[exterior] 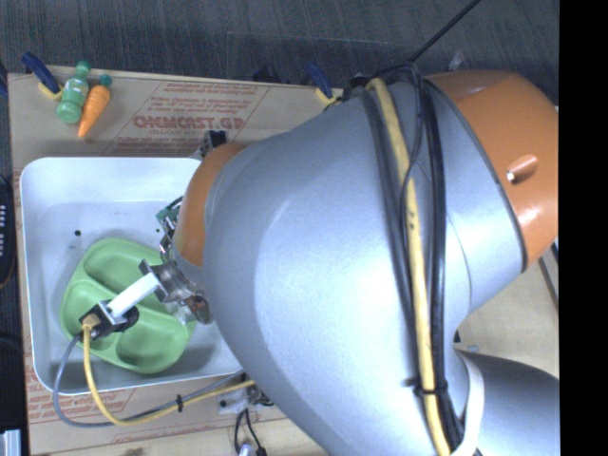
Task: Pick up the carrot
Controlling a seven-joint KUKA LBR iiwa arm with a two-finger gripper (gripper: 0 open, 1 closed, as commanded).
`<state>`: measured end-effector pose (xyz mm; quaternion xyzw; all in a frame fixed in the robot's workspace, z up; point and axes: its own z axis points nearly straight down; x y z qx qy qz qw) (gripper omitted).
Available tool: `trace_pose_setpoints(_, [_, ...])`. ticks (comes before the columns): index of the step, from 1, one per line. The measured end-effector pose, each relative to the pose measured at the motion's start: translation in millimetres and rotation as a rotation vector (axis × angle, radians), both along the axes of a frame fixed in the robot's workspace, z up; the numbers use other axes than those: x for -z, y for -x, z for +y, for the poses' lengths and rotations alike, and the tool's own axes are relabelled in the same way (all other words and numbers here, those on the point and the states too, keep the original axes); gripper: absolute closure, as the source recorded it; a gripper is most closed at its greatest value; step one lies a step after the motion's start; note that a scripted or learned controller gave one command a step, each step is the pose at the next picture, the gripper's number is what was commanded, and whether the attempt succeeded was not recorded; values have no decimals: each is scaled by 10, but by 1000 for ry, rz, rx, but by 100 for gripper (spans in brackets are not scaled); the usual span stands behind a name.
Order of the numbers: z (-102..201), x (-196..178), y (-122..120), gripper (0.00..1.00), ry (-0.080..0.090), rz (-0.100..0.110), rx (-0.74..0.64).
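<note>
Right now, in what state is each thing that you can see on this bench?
carrot: lies flat on the cardboard behind the bin, untouched.
small green toy: lies close beside the carrot.
green lobed thing: rests in the bin, partly under the arm.
arm: hangs low over the bin, away from the carrot.

The carrot [93, 112] is orange with a green top. It lies on brown cardboard [190, 136], near the far left corner. The cardboard has red letters printed on it. Right beside the carrot is a green bottle toy [71, 101]. A clip [40, 70] at that corner is blue and yellow. The bin [38, 188] is white, and a light green lumpy toy [142, 345] lies in it. The arm [332, 283] is grey with an orange band [494, 150]. Past the cardboard's far edge, the carpet [190, 17] is dark grey with fine lines.
</note>
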<state>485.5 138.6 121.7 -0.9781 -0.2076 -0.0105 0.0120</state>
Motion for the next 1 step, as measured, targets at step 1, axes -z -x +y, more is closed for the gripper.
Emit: trace_pose_setpoints(1, [193, -51, -82, 100, 28, 27, 163])
